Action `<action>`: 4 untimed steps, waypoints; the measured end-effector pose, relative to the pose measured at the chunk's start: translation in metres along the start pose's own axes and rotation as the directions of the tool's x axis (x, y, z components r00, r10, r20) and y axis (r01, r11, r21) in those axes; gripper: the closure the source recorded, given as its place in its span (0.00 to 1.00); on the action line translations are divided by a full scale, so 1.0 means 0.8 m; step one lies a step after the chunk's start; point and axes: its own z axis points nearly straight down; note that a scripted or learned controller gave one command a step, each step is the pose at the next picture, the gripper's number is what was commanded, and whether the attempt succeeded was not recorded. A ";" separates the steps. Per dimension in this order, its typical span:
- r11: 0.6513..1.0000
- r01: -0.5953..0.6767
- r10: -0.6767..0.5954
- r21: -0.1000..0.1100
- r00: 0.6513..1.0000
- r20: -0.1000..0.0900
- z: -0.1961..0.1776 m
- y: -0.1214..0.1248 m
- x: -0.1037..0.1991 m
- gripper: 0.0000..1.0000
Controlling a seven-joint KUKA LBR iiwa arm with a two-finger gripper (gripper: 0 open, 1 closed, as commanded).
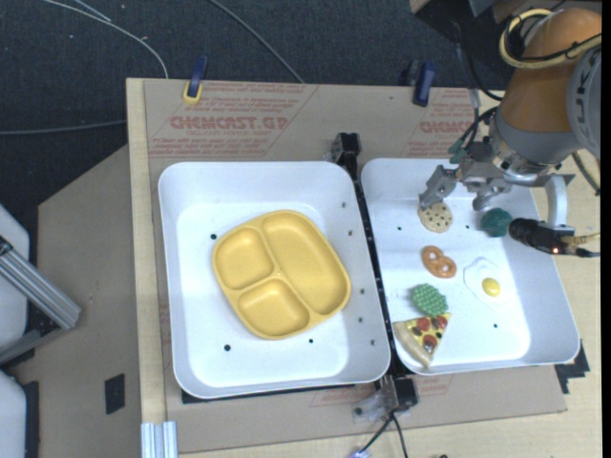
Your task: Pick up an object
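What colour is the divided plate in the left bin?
Yellow, the divided plate; camera view.

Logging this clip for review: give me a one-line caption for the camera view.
Arm's tool hovers above a cookie in the right bin; yellow tray in the left bin.

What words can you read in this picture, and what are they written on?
"CHEMCAST G P" in red, on the brown board under the bins, above the left bin.
The same red print shows again on the board above the right bin, but it is partly cut off, so I cannot read it whole.
Small red lines beneath both prints: too small and blurred to read.
I see no writing on the yellow divided plate or the toy food.
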 end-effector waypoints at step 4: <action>1.000 0.002 -0.002 -0.017 1.000 0.002 0.122 0.011 0.011 0.00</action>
